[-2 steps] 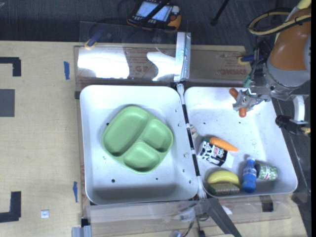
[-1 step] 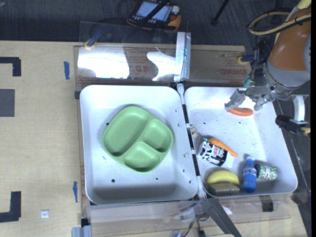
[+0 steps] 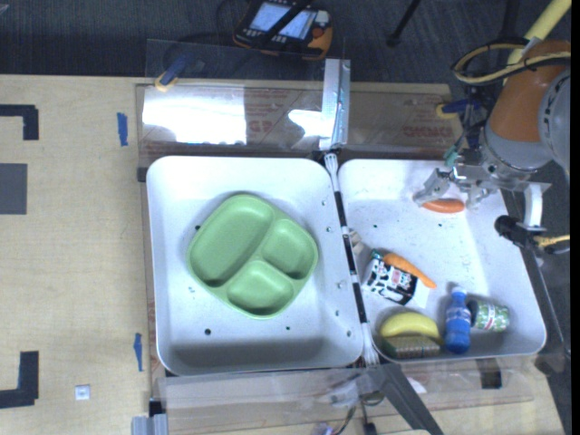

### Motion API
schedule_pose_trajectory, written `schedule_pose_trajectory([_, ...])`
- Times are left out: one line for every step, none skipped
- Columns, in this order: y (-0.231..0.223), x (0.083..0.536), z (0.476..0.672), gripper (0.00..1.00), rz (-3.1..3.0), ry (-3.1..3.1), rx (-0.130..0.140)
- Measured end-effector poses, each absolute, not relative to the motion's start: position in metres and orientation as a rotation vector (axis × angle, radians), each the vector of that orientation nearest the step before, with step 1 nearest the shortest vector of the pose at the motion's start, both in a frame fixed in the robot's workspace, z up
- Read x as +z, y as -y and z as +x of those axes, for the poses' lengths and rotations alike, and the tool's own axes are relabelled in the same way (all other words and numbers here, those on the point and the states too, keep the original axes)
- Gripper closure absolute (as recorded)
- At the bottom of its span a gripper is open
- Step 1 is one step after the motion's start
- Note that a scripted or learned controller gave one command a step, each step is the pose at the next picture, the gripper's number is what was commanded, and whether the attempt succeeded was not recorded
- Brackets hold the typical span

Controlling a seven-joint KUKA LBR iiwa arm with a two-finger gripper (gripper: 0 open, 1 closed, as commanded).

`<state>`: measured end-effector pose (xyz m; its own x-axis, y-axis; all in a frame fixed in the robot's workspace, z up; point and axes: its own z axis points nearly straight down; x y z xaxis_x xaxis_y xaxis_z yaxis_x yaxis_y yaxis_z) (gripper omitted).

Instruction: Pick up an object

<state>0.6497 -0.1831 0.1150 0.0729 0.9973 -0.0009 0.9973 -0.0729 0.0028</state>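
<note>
My gripper (image 3: 456, 188) hangs over the far part of the right bin (image 3: 507, 261), its two fingers spread apart and open. A small orange carrot-like piece (image 3: 444, 206) lies on the bin floor just below and between the fingertips; I cannot tell whether they touch it. At the near end of the same bin lie a second orange carrot (image 3: 410, 266), a black-and-white carton (image 3: 390, 283), a yellow banana (image 3: 408, 323), a blue bottle (image 3: 457, 320) and a green can (image 3: 490, 315).
The left bin (image 3: 172, 198) holds a green divided plate (image 3: 254, 254). A metal divider (image 3: 344, 243) separates the bins. A clear panel (image 3: 236, 116) stands behind them. The arm's grey and orange body (image 3: 530, 107) rises at the right.
</note>
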Motion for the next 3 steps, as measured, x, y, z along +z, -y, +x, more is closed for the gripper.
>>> schedule_pose_trajectory([0.205, 0.097, 0.665, 0.0, 2.309, -2.158, 0.014])
schedule_pose_trajectory([0.178, 0.085, 0.638, 0.0, 2.333, -2.104, 0.001])
schedule_pose_trajectory([0.189, 0.086, 0.577, 0.0, 2.033, -2.393, 0.002])
